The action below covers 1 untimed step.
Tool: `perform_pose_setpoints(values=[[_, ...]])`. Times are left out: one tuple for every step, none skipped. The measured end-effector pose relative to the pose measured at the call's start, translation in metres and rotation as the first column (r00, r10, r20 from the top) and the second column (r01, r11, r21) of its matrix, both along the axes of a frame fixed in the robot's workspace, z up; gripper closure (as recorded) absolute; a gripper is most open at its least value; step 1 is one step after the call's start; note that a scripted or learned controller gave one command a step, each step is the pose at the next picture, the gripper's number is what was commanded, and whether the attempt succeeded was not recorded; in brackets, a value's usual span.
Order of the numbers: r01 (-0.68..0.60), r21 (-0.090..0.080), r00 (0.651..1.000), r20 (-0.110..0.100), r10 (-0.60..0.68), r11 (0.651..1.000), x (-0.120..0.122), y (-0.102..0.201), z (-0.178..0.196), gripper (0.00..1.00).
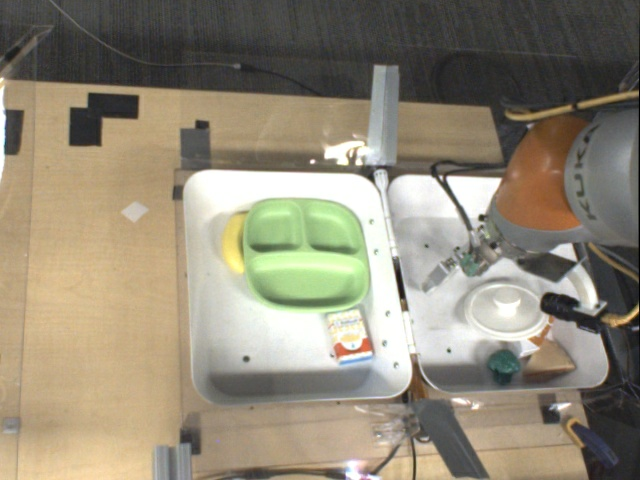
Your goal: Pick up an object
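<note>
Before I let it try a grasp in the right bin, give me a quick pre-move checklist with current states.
1. Gripper over the right bin: ok.
2. Nothing between the fingers: ok.
3. Targets present, white lid and green object: ok.
4. Gripper aligned over a target: not ok, it sits left of the lid.
5. Cable clear of the descent: cannot tell.

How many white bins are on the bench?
2. The left white bin holds a green divided plate; the right white bin sits beside it, under the arm.
</note>
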State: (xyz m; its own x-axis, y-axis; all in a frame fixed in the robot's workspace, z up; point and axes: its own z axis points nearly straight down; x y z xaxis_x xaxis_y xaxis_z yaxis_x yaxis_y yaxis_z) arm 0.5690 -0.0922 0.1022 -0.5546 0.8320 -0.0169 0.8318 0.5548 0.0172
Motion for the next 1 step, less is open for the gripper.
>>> perform_pose_setpoints(values=[[-0.049,0.003,0.999,-0.014,0.049,0.999,0.0155,0.0013,-0.0138,0.0]])
